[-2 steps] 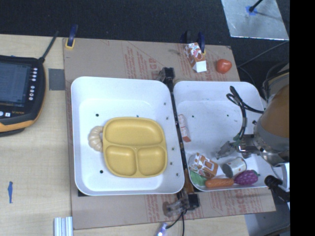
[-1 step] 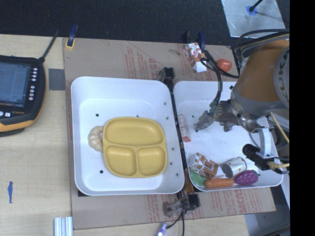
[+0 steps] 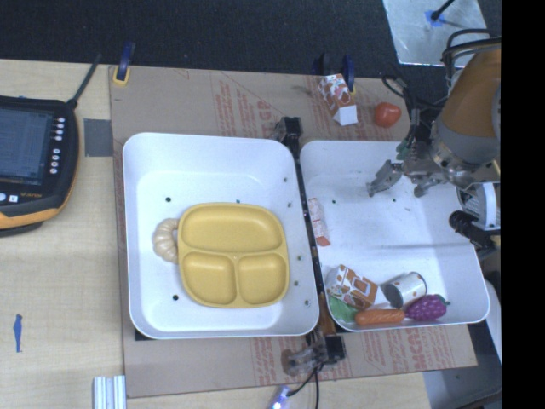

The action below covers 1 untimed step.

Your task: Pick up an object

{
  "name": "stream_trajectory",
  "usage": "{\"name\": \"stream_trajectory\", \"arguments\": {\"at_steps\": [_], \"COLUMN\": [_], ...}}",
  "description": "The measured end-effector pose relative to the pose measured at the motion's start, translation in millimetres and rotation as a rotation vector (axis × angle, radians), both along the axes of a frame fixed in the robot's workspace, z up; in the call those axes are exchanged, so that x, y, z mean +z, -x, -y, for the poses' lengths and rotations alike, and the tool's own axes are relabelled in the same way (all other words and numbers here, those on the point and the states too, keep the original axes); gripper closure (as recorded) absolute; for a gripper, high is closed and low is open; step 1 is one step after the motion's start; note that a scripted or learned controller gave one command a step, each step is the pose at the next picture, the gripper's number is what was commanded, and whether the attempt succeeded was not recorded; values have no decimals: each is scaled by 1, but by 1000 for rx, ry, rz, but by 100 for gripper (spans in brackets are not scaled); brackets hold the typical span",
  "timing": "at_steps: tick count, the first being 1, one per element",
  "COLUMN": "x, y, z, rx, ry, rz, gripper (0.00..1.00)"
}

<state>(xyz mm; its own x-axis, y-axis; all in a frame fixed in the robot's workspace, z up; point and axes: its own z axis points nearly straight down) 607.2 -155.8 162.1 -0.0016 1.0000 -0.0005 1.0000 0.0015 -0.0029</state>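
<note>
My gripper (image 3: 398, 186) hangs over the upper part of the right bin (image 3: 387, 228), its two fingers spread open with only bare white floor between them. Along that bin's front edge lie a patterned carton (image 3: 352, 286), a silver can (image 3: 405, 288), a purple grape bunch (image 3: 428, 308), an orange carrot (image 3: 379, 318) and a green piece (image 3: 339, 310). A small pink packet (image 3: 317, 221) rests against the divider between the bins. All of these sit well below and left of the gripper.
The left bin (image 3: 153, 177) holds a yellow divided plate (image 3: 232, 254) with a beige ridged object (image 3: 165, 239) at its left side. Behind the bins stand a small carton (image 3: 337, 97) and a red tomato (image 3: 387, 114). A control pendant (image 3: 30, 160) lies far left.
</note>
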Motion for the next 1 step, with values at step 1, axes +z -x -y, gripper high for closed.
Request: {"name": "stream_trajectory", "arguments": {"at_steps": [1], "x": [-35], "y": [75], "z": [42], "rx": [2], "ry": [0], "rz": [-2], "gripper": [0]}}
